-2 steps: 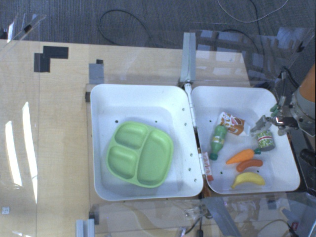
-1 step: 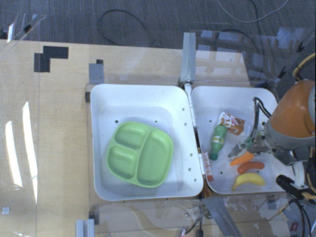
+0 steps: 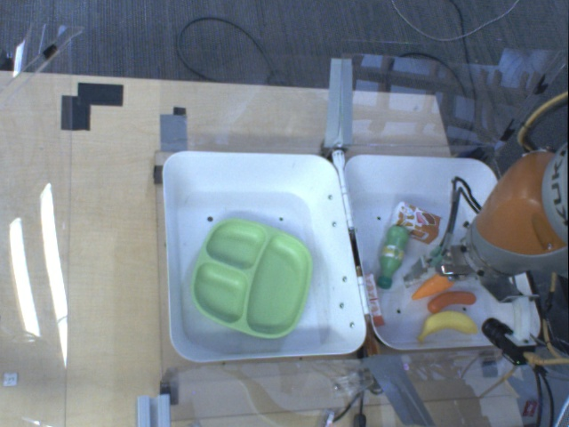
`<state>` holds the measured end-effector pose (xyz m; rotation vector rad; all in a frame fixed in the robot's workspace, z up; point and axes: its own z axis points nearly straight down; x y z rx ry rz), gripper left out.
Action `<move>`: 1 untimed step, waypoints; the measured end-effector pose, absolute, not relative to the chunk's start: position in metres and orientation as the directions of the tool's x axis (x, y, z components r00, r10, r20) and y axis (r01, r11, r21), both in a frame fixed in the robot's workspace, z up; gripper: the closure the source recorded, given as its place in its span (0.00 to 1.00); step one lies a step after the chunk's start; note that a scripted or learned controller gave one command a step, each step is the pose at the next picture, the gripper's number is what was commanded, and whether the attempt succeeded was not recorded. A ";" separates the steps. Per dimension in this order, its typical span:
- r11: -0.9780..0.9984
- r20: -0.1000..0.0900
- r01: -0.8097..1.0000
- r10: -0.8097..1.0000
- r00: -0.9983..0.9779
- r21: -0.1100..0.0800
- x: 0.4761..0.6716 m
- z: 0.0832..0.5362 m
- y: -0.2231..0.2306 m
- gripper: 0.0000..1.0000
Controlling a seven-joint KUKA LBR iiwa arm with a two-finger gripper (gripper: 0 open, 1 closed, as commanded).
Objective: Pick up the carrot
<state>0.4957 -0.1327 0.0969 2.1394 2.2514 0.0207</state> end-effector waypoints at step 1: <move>0.054 -0.019 0.998 0.998 -0.053 0.041 0.498 0.109 -0.133 1.00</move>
